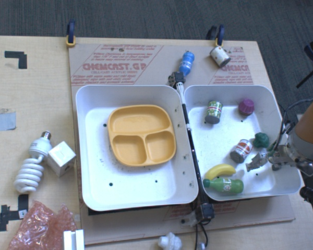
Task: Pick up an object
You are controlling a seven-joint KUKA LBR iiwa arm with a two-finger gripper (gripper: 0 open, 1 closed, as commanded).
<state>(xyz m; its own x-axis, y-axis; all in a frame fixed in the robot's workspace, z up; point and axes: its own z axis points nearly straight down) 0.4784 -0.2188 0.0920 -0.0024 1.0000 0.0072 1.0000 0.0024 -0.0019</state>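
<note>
We see the arm entering from the right, its gripper low inside the right bin, near that bin's right wall; we cannot tell the state of the pincer at this size. No object shows between it, so we judge the step in hand to be the approach, with the grasp not yet made. Candidate objects all lie in the right bin: a red-labelled can and a dark green ball just beside the gripper, a banana touching a green bottle at the front wall, and a green-labelled can and a purple object farther back. The left bin bears a yellow divided tray. The next move, in our judgement, calls for centring over one isolated object, probably the red-labelled can, and descending without nudging its neighbours.
</note>
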